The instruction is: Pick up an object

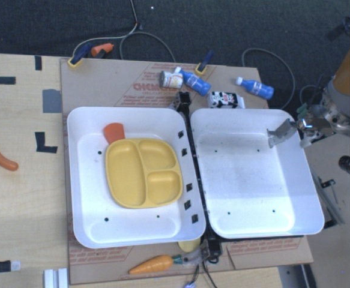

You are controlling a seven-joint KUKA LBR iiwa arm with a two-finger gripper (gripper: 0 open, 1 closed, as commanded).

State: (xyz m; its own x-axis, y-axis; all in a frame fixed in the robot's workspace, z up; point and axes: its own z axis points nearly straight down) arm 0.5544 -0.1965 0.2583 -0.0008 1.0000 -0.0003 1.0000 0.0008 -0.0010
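In the left bin [84, 221] lies a yellow divided plate [143, 171]. A small orange block [114, 131] sits at the plate's upper left corner, partly tucked under its rim. My gripper [295, 135] hangs over the right bin's [253, 221] upper right corner, near the rim. Its two grey fingers [278, 133] are spread open with nothing between them. It is far from the plate and the block.
Behind the bins lie a white-and-blue bottle [185, 80], a blue bottle [256, 88] and a black-and-white box [226, 100]. A carrot [152, 264] rests at the front edge, with a sausage [2, 157] far left. Cables and clamps sit along the back.
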